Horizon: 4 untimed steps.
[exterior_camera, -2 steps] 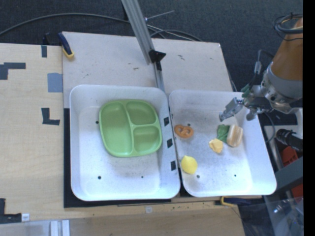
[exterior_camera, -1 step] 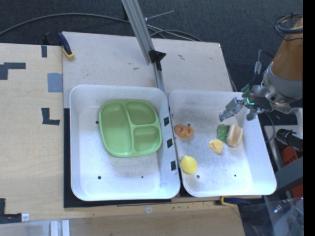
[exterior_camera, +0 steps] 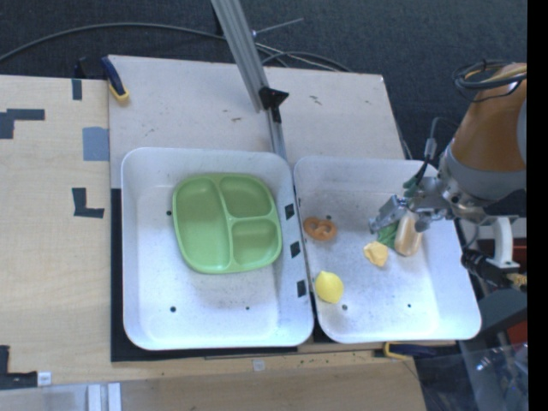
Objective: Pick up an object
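The right bin (exterior_camera: 445, 315) holds several small items. An orange pretzel-shaped piece (exterior_camera: 319, 228) lies near its left wall, and a yellow lemon (exterior_camera: 329, 287) sits at its front left. A small yellow chunk (exterior_camera: 376, 253) lies in the middle, beside a tan oblong object (exterior_camera: 408, 236) and a green piece (exterior_camera: 390, 231). My gripper (exterior_camera: 392, 216) hangs low over the green piece and the tan object, on the right side of the bin. The gripper body hides part of the green piece.
The left bin (exterior_camera: 141, 315) holds a green divided plate (exterior_camera: 227, 223). A metal pole (exterior_camera: 244, 45) slants across the back, ending near the wall between the bins. Cables lie on the dark floor behind the bench.
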### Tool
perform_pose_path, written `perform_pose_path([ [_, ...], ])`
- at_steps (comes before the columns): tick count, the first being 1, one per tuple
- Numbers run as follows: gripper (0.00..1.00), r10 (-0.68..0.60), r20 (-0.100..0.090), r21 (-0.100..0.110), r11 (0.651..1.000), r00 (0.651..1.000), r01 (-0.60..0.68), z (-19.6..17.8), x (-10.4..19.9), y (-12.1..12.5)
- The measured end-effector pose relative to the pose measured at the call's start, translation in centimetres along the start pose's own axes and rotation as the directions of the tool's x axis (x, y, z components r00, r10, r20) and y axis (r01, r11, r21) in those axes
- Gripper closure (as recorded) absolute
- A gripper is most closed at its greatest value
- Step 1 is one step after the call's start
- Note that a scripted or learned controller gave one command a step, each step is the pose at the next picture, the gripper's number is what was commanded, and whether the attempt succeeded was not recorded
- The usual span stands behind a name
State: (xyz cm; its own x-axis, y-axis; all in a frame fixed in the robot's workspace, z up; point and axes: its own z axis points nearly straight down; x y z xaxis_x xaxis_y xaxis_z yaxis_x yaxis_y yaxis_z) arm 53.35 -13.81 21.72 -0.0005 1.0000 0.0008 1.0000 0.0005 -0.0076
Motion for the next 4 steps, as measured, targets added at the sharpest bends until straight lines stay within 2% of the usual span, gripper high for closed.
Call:
perform_pose_path([
  [1,0.00,-0.001,0.001,-0.001,1.000,1.000,0.001,4.4,-0.2,0.0],
  [2,0.00,-0.001,-0.001,0.001,1.000,1.000,0.001,10.4,0.3,-0.9],
  [3,1.00,-0.002,-0.001,-0.003,1.000,1.000,0.002,9.1,0.3,-0.8],
  [4,1.00,-0.001,0.002,-0.012,1.000,1.000,0.001,2.9,0.7,-1.2],
])
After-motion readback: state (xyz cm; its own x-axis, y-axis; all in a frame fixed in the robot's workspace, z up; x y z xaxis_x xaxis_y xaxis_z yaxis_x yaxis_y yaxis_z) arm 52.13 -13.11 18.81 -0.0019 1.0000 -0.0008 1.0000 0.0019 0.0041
